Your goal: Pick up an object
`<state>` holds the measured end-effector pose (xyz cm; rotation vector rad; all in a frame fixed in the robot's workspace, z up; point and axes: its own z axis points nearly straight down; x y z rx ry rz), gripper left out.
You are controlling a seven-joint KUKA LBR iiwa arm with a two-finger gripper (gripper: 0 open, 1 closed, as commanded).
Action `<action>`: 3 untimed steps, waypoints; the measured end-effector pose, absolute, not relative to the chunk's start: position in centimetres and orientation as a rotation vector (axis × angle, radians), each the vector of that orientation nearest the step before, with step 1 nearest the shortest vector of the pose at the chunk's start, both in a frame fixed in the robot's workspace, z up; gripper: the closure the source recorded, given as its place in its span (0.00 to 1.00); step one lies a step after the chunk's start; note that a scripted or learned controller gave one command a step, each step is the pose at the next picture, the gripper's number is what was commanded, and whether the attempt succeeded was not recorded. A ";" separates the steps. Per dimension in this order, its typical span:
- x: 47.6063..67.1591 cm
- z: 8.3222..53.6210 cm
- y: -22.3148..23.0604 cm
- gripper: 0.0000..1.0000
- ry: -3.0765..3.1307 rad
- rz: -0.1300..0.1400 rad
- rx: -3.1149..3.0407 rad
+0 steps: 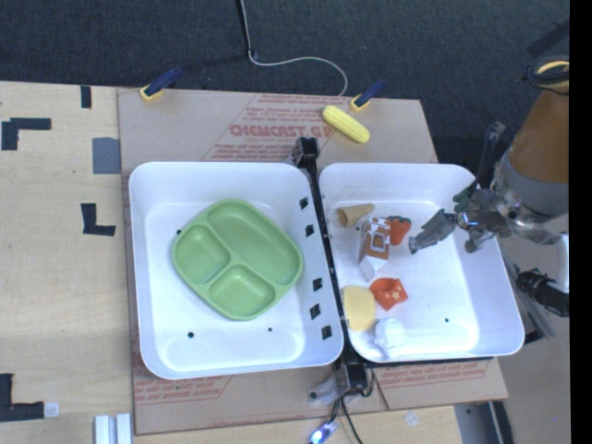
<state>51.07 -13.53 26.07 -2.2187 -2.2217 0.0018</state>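
Nothing is picked up yet: our gripper (pixel 442 232) hangs over the right bin (pixel 481 340) with nothing between its fingers; whether they are spread or closed, we cannot tell. Just left of it lie the orange-and-white carton (pixel 376 240) and cone (pixel 352 215); nearer below-left, the red piece (pixel 389 292). Nothing blocks the descent.

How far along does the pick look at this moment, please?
Nothing looks picked yet. The gripper is over the right bin, to the right of the small items, with nothing visible between its fingers. Closing on one and lifting it remains.
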 end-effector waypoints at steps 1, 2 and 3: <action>51.0 13.4 -14.2 0.00 -2.214 0.011 -2.214; 53.6 8.1 -9.5 0.00 -2.225 0.004 -2.214; 49.3 16.9 -17.9 0.00 -2.216 0.002 -2.232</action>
